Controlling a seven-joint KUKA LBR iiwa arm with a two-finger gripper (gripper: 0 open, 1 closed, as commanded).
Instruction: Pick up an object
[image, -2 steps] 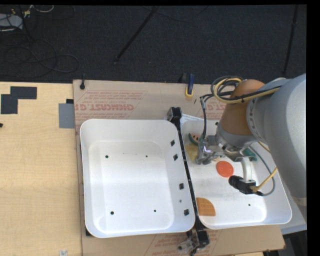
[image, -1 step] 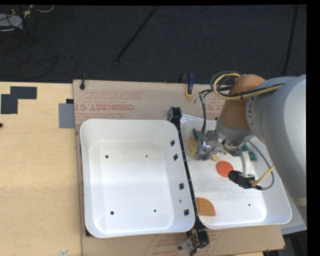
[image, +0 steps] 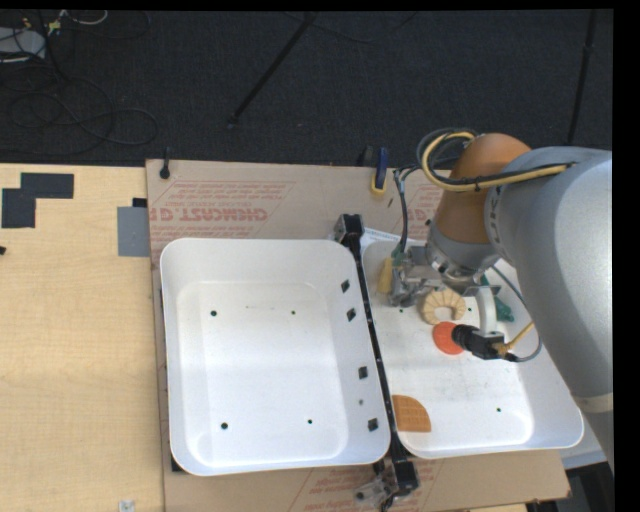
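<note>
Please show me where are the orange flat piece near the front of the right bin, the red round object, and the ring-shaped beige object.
orange flat piece (image: 411, 413): camera view, on its middle.
red round object (image: 445, 338): camera view, on its left visible part.
ring-shaped beige object (image: 441, 302): camera view, on the upper curve of the ring.

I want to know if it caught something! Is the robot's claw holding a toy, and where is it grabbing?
I can't tell. The gripper is down among the toys in the right bin, with its tips hidden.
</note>
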